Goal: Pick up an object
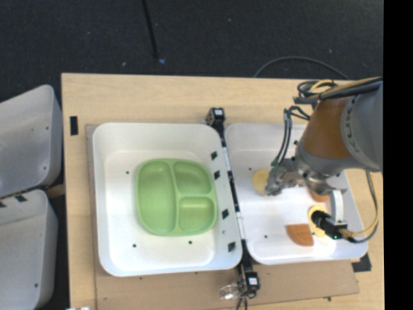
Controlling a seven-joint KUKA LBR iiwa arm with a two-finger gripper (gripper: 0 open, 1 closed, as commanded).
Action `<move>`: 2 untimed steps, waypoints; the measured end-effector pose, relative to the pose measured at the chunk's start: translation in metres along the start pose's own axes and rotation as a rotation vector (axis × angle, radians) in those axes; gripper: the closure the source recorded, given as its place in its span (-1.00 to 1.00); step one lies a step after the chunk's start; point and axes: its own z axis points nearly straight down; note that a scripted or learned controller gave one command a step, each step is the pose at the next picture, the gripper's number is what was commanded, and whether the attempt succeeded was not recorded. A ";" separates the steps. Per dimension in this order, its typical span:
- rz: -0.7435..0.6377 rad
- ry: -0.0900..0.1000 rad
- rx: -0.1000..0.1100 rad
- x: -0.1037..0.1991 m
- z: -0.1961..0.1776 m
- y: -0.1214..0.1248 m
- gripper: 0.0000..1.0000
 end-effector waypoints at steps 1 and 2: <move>-0.001 -0.001 -0.004 -0.008 -0.062 -0.001 1.00; -0.009 -0.001 -0.003 -0.009 -0.105 0.000 1.00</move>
